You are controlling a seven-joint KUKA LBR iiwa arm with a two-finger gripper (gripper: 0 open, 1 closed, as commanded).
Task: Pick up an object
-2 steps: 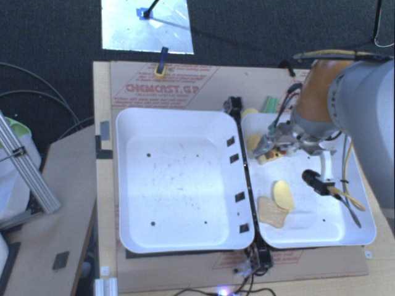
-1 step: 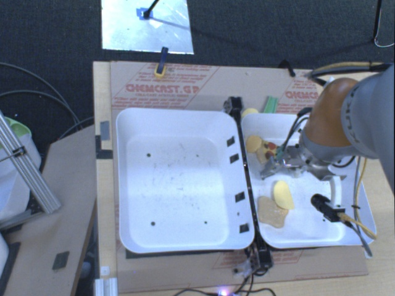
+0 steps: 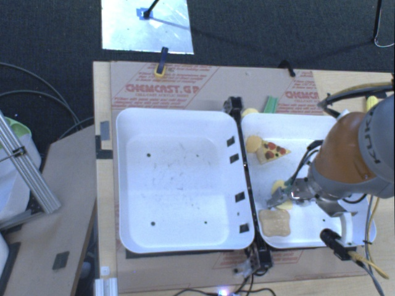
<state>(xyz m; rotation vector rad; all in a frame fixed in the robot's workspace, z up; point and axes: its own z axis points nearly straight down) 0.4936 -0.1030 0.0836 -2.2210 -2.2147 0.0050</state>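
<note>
We're at the approach/descent stage in the shallow white right-hand bin (image 3: 321,123). The grey two-finger gripper (image 3: 279,197) sits low over the bin's left half, just beside a small pale-yellow rounded piece (image 3: 279,184) and just above a flat tan slice shaped like toast (image 3: 275,222). Whether it touches either one, we can't tell; the fingertips are too small and dark to resolve. Nothing is visibly between the fingers, so we call it not holding anything. Open or closed: can't tell from this view.

Other candidates in the same bin: a toy pizza wedge with red spots on a tan base (image 3: 272,151), and a round yellow lump (image 3: 253,143) touching its left side. Both are further up the bin, near the divider.

To do this well, our judgement:
- Commit to one target. The small yellow piece is nearest but small and rounded, so it's likely to squirt out.
- The flat slice lies low on the floor; it needs an edge pinch, not a top-down grab.
- Centre the fingers over the target before closing, and keep clear of the bin wall.
- Lift straight up and check that something is actually between the fingers.

Pose: the arm reaches in from the right, with its bulky orange-banded wrist section (image 3: 345,150) over the bin's right half and the tool pointing left and downward. The shallow white left-hand bin (image 3: 179,184) is not involved.
</note>
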